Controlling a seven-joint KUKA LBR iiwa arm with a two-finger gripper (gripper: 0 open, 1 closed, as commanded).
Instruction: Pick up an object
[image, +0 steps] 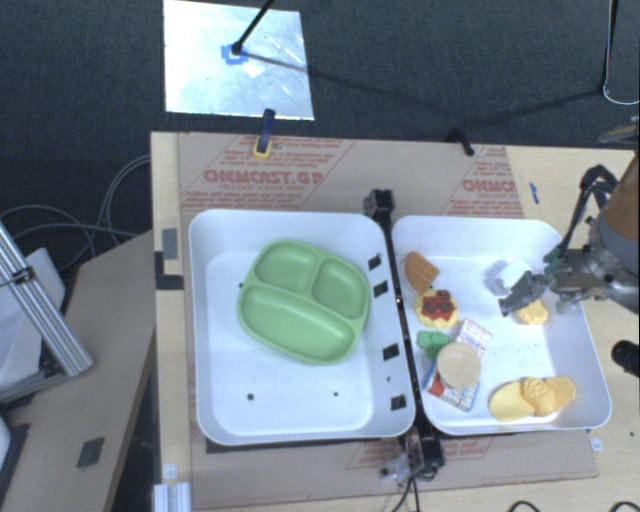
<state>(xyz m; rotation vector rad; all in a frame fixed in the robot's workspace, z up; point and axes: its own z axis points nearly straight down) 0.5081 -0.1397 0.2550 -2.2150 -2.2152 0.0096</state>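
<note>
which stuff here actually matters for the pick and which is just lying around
For the pick:
- end effector, low in the right bin
- small yellow piece beside it
- other toy foods there: orange piece, red and yellow tart, round tan disc

Lying about:
- green divided plate in the left bin
- blue and yellow clamp

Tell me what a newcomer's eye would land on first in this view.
The green divided plate stands out most, lying alone in the left bin. Next comes the cluster of toy food in the right bin: a red and yellow piece near the divider and yellow pieces at the front corner. The gripper reaches in from the right, low over that bin beside a small yellow piece.
</note>
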